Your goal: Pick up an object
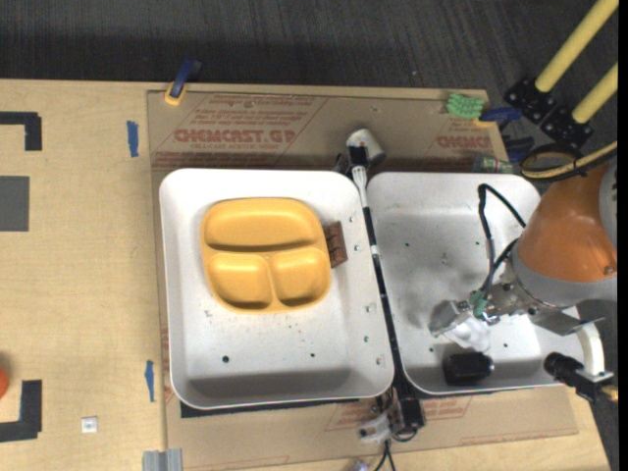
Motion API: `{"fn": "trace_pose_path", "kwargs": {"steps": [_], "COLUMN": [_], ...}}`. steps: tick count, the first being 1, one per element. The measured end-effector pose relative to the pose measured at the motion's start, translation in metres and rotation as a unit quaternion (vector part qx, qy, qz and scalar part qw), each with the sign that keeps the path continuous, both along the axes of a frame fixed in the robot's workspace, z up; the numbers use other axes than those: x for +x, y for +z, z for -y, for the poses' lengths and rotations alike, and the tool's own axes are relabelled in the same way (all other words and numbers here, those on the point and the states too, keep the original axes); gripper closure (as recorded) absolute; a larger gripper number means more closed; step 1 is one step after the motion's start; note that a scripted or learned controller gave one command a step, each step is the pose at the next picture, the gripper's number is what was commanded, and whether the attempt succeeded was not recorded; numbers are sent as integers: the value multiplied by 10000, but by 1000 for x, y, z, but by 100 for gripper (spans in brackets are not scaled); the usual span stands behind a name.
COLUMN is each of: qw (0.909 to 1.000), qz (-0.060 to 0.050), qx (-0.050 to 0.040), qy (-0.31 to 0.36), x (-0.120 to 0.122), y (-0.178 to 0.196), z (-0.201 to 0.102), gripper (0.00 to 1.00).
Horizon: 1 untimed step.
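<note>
My gripper (pixel 453 317) is low in the right bin (pixel 422 214), reaching in from the right under the arm's orange band (pixel 567 238). A small white crumpled object (pixel 475 335) lies right beside the gripper's tip, touching or nearly touching it. A black oblong object (pixel 467 366) rests just below, near the bin's front wall. In the left bin (pixel 186 292) sit a yellow divided plate (pixel 266 252) and a small brown block (pixel 334 243) at the plate's right edge.
A black cable (pixel 488 209) loops from the wrist over the right bin. The ridge between the bins (pixel 376 283) runs just left of the gripper. Yellow poles (pixel 584 32) stand at the back right. Blue tape and a green clip mark the cardboard base.
</note>
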<state>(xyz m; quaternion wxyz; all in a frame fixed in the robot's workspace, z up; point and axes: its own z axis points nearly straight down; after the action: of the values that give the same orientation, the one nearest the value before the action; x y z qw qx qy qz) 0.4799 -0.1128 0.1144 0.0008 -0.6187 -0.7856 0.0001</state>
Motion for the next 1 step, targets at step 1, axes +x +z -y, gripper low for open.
{"fn": "trace_pose_path", "kwargs": {"steps": [1], "qw": [9999], "qz": [9], "qx": [-2], "qy": [-107], "x": [0], "y": [-29], "z": [26], "gripper": [0]}}
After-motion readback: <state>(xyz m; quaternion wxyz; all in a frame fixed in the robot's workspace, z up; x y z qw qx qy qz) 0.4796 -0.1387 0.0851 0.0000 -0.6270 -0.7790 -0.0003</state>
